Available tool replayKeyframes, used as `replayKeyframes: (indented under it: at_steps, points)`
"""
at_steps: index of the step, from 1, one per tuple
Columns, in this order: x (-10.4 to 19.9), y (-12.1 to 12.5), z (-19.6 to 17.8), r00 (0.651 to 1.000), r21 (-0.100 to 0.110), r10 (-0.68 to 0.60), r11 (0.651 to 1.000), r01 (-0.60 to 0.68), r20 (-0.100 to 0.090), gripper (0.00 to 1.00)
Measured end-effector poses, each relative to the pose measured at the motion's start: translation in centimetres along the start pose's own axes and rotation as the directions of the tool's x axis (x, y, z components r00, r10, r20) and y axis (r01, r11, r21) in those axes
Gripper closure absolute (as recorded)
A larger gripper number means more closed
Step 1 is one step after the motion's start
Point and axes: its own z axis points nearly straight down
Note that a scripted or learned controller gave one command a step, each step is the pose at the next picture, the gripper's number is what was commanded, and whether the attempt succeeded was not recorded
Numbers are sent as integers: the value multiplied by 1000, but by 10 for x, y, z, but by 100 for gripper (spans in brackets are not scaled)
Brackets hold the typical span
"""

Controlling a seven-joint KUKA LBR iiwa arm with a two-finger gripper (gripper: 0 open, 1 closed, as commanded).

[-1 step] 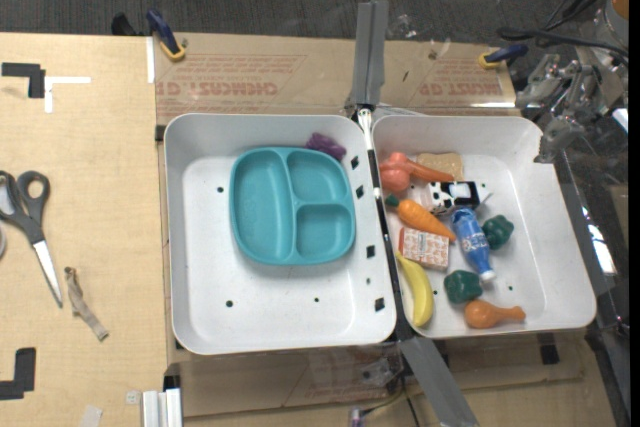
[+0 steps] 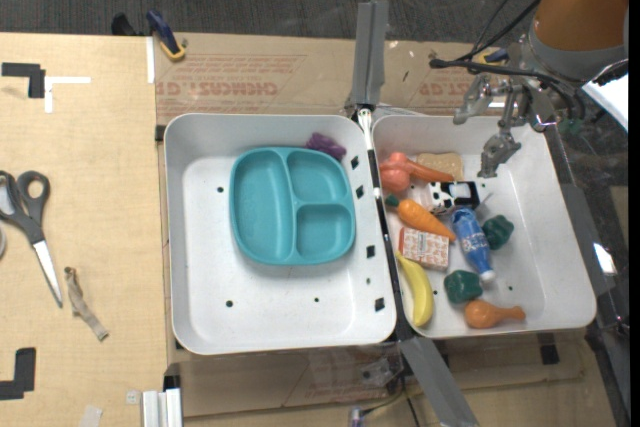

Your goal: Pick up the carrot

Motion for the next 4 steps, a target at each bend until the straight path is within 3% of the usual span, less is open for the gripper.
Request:
replayKeyframes:
  at_steps: [1,2,3,4]
  points:
    - [-18,18,108,998,8,-67,998,67,22,0]
    - [62,34,116,998,8,-51,999,51,28,0]
    - [129,52,129,1000,1,-10,1000,10,3,0]
    - [126,52,118,1000,4,-13,1000,13,9,100]
